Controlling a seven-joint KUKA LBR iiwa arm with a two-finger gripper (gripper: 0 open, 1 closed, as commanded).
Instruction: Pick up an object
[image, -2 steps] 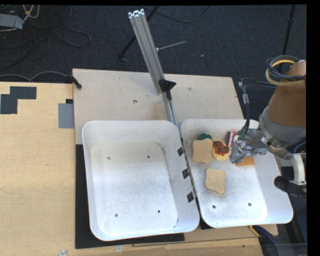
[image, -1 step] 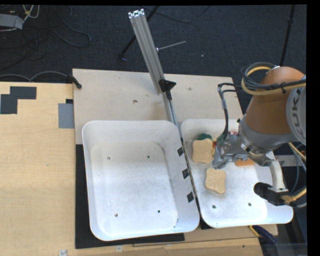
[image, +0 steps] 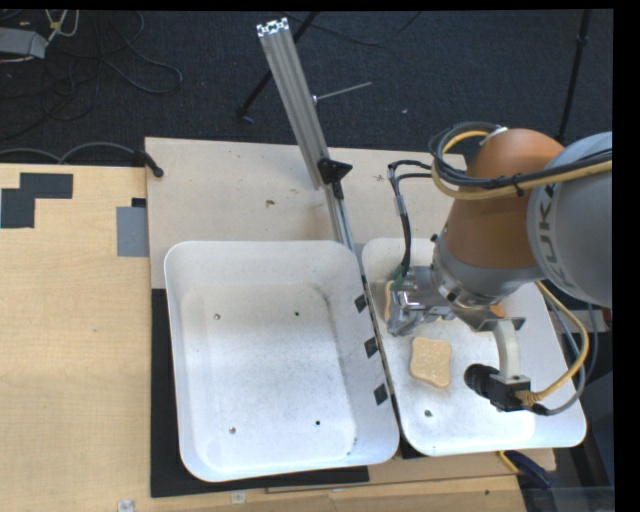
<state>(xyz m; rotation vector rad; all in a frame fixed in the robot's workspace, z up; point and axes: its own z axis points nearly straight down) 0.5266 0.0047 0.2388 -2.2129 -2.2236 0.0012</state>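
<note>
Down in the right bin (image: 560, 425) lies the one loose thing, a tan sponge-like piece (image: 431, 361) with a rounded lower edge, resting flat on the white floor near the bin's left wall and about midway between its far and near edges. Just above and slightly left of it, toward the far edge, hangs the claw (image: 405, 305), a metallic tip close to the piece but apart from it, with nothing seen between its parts. Whether the claw is spread or pressed together cannot be told, since the wrist hides it from above. The arm (image: 500, 215) comes in from the counter's right side and bends steeply down over the bin, its orange band uppermost and the grey body off to the right; black cables loop around the wrist. A black fitting with a yellow cable (image: 500, 388) sits to the right of the piece. The left bin (image: 190, 300) adjoins, and a slanted aluminium bar (image: 300, 110) rises beyond the bins.
</note>
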